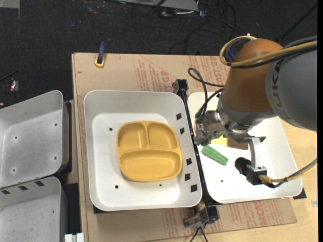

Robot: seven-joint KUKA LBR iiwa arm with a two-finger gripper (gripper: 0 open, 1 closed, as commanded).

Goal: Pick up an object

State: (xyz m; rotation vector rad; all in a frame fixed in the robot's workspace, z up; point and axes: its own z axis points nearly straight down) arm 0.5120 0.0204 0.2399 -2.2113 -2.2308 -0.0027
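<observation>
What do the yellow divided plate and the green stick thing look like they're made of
Yellow divided plate: probably molded plastic, with a smooth, slightly satin finish, uniform color and rounded compartment ridges. Green stick: likely plastic or foam, with a matte, even color; it is too small to tell which.

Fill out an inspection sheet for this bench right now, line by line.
Surface: cardboard sheet bearing two white bins.
Job's things: yellow divided plate in left bin; green block and pale yellow item in right bin.
Clutter: blue-and-yellow clamp at the cardboard's far edge.
Grippers: gripper low over the right bin, hidden by the wrist.
Cables: yellow cable looping off the arm.
Surroundings: dark floor, white trays left.
</observation>
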